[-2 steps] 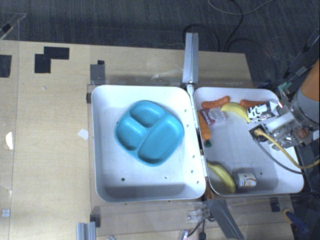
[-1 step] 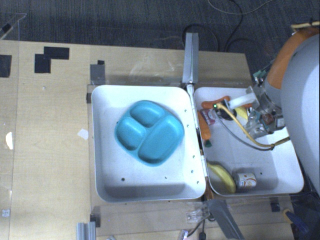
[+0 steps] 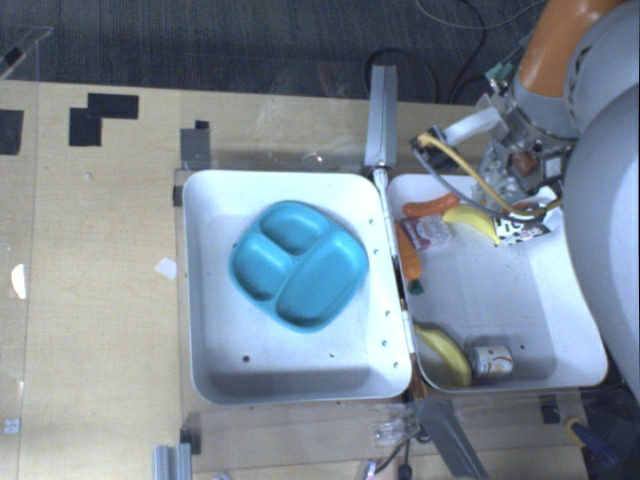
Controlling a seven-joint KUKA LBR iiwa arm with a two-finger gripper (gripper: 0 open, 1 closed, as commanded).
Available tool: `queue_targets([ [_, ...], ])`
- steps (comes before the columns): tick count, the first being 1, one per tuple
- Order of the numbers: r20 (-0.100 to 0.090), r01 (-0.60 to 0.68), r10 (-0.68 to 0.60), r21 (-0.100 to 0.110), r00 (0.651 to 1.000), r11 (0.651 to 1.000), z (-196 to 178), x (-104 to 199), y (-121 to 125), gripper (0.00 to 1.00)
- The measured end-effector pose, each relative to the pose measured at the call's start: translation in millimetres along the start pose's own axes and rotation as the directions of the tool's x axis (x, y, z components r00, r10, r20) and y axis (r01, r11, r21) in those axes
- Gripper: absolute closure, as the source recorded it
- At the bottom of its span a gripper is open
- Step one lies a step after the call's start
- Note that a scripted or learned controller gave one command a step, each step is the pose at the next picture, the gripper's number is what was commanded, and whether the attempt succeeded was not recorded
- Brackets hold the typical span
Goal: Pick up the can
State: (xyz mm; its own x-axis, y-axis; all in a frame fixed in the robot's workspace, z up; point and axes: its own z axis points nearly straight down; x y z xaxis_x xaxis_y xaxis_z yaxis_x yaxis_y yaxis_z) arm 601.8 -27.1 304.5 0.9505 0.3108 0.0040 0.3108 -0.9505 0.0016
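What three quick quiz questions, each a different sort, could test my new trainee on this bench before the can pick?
1. True or false: the can lies in the left bin.
2. What lies beside the can? A) a banana B) a spoon C) a cup
3. Fill in: the blue divided plate lies in the ___ bin.

Key: 1 false, it is in the right bin; 2 A; 3 left.
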Motion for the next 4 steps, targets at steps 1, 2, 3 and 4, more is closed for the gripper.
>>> queue_targets([
  [1,-0.002,0.01,-0.01,-0.001,1.0,1.0,-10.2,1.3,-1.0,1.0],
  [2,0.0,-0.113,0.113,0.002,0.994,0.994,37.3,35.3,-51.5,1.0],
  [3,-0.002,0.079,-0.079,-0.001,0.997,0.997,-131.6,65.4,-6.6,1.0],
  [4,-0.004,0.087,-0.087,-0.002,0.996,0.996,-142.1,66.9,-8.3,1.0],
])
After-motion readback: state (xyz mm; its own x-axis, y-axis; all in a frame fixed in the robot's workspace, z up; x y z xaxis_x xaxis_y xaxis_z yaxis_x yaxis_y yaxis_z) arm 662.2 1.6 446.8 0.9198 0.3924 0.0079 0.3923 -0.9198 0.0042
